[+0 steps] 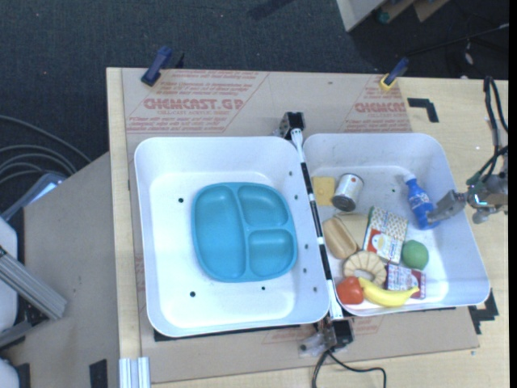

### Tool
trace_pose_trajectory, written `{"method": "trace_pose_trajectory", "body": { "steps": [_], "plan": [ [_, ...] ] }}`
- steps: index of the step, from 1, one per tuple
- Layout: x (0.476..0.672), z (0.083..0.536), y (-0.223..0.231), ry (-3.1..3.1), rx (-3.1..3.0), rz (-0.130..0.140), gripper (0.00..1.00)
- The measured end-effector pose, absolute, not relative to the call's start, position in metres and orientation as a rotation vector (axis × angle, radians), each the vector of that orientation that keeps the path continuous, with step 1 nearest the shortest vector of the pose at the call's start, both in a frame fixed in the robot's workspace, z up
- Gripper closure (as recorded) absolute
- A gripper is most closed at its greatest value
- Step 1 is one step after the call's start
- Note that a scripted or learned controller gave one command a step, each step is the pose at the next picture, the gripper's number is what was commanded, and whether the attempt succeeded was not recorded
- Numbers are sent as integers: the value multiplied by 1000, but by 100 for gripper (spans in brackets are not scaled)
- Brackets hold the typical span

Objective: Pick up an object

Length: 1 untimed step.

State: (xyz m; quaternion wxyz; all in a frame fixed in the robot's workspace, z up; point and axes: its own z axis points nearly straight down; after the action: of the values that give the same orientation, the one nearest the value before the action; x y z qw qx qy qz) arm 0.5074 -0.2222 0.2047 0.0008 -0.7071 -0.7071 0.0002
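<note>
The gripper (449, 206), whose opening I cannot tell, sits at the right bin's edge, just right of the blue bottle (418, 201), which lies nearly upright in view.

Two white bins: left bin (161, 241) and right bin (460, 249).

Left bin contents: one blue tray (242, 231).

Right bin contents, one of each:
- cheese wedge (323, 191), at 10 o'clock
- can (347, 192)
- blue bottle (418, 203), at 2 o'clock
- bun (340, 236)
- carton (385, 234)
- lime (414, 254)
- pretzel (365, 263)
- tomato (349, 291), at 7 o'clock
- banana (386, 294)
- packet (401, 278)
</note>
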Motion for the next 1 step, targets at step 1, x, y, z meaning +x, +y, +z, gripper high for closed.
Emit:
{"method": "trace_pose_trajectory", "body": {
  "steps": [1],
  "plan": [
    [525, 89, -220, -2222, -2214, -9, 0]
  ]
}}
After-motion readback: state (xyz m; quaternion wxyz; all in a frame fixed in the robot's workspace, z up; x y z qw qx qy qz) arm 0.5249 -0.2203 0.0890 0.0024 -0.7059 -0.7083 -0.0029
